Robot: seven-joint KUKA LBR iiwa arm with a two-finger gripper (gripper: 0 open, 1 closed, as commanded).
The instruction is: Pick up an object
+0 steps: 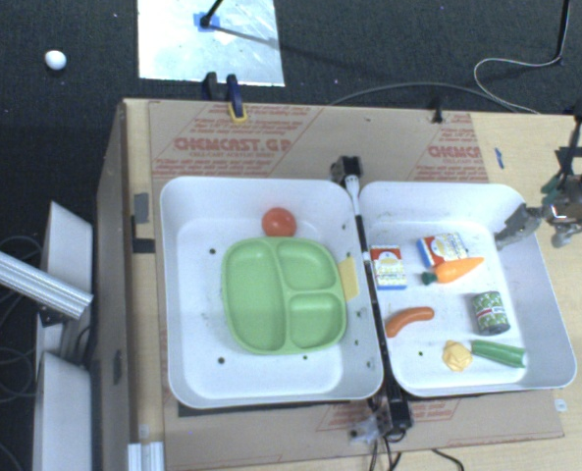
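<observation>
Toys crowd the right bin [541,292], and none of them is picked up yet. Nearest the camera, along that bin's front edge, lie a small yellow piece [456,355] and a green pickle [498,352], just beside each other. A little further back an orange sausage [409,319] lies at a slant near the divider, and a dark green can [488,311] rests to its right. Behind those sit a small red and white box [388,267], a carrot [453,271] pointing right, and a blue and red carton [441,247] touching the carrot's upper side.

The left bin [187,263] holds a green divided plate [281,294] that takes up most of its floor, with a yellow slice [348,278] against the plate's right edge and a red ball [279,222] just behind the plate.

Over the back right corner of the right bin, the hand [515,226] hangs at the rim, well apart from every toy. It appears small and dark against the white wall, and whether it is open or closed cannot be told; nothing is seen in it.

The step in hand looks like the approach, before any target is reached. The next move calls for travelling inward and down over one toy. The can and the sausage lie with free space around them and seem the easier choices, while the carrot and carton touch and could be disturbed together.
</observation>
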